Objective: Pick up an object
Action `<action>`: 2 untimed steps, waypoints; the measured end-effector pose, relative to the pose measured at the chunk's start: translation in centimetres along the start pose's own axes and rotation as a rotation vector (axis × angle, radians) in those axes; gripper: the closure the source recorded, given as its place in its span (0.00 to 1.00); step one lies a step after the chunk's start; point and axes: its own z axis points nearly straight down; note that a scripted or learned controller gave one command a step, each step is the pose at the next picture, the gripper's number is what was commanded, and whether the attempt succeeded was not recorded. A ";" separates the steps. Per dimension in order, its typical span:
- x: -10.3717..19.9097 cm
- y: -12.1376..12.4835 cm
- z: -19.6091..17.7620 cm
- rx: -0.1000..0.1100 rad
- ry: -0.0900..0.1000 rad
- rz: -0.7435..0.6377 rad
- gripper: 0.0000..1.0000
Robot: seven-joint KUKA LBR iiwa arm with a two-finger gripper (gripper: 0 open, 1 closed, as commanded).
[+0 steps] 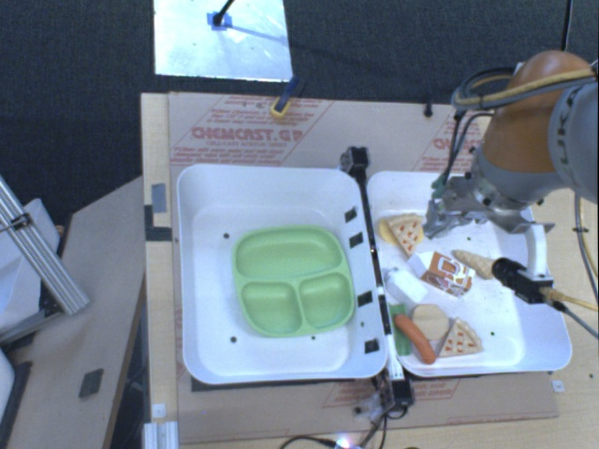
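Since the worktop (234, 124) takes up most of the frame, start there: it carries two shallow white bins side by side, the left bin (201, 251) holding a green divided plate (290, 279) near its middle, the right bin (552, 344) holding the small stuff. Coming in from the right edge, the arm (538, 120) hangs over the upper part of the right bin, with the gripper (445, 215) low near a pizza slice (405, 232) at the bin's upper left; honestly can't tell how the jaws are set from this angle. Other candidates sit lower down: a small orange carton (447, 274) mid-bin, a bread roll (473, 263) just right of it, a second pizza slice (459, 340), and a carrot (415, 337) by the bin's left wall. My guess is they're all light toy food, stiff and a bit slick, so I'd pinch the near slice across its flat edges.
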 end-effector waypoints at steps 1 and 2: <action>1.7 3.0 -1.4 -0.002 0.000 0.002 1.00; 2.0 2.4 -1.7 0.002 -0.001 0.003 1.00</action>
